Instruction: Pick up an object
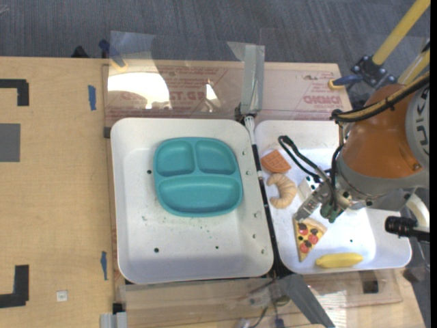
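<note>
**benchrat:** Jaws first: honestly can't tell if they're spread or pressed together, the wrist hides too much from this angle. Nothing visibly pinched, so I'd say the gripper (319,210) is carrying nothing, hanging low over the right bin (389,246).

**pickbot_fan:** So which step is it, approach?

**benchrat:** My read is lining up for a grab, not lifting. Front to back in that bin: a banana (339,259) by the front wall, at about 5 o'clock from the gripper. Then a pizza slice (308,236) just beside it at 7 o'clock, which is the closest thing, so my guess for the target. Further back there's a croissant (283,190) at 10 o'clock, and behind that an orange wedge (276,160) at 11 with a black cord (295,153) next to it.

**pickbot_fan:** Next move then?

**benchrat:** Probably a small shift toward 7 o'clock, drop straight down, and close across the slice's narrow width. It lies flat, so it could easily slip out.

**pickbot_fan:** And the left bin (123,203)?

**benchrat:** Holds a teal divided plate (198,176), well away at 9 o'clock.
</note>
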{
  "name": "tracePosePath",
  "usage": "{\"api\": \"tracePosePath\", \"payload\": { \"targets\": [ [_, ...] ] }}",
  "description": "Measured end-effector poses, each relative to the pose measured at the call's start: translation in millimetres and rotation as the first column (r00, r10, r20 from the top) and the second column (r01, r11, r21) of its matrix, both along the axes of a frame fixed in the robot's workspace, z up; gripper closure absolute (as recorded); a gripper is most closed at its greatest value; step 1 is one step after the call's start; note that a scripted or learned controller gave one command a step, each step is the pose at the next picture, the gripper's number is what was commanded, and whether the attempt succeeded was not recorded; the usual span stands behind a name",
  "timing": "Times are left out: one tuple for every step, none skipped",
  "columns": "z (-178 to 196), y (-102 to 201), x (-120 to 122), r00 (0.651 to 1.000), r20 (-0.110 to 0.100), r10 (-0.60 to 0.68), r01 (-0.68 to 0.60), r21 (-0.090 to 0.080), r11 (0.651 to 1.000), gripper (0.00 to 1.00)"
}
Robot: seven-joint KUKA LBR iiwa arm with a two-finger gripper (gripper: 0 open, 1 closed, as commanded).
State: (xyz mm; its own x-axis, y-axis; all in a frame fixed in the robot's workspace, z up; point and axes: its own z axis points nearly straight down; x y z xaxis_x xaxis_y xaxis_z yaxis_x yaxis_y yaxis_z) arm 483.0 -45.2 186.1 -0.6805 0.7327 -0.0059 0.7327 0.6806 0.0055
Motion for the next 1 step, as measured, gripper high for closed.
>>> {"api": "tracePosePath", "payload": {
  "targets": [
    [106.6,35.8,-0.9,0.972,0.003,0.237,-0.237,-0.003,0.972,1.00]
  ]
}}
